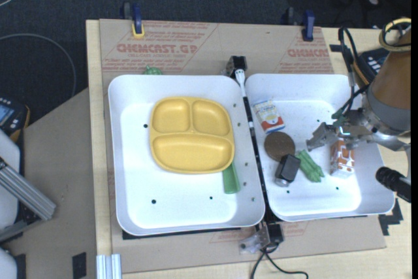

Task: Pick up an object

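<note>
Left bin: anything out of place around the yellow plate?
One thing: a green strip pokes out from under the lower right edge of the yellow three-compartment plastic plate, partly covered by it. The plate itself lies flat and looks undamaged.

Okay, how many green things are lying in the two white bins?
2: a flat green strip in the left bin below the yellow divided plate, and a green leafy toy in the right bin. Others may hide under the arm.

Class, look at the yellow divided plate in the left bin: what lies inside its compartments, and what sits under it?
The yellow plate has three compartments with nothing in them. A green strip pokes out from under its lower right edge; the rest underneath is covered.
</note>
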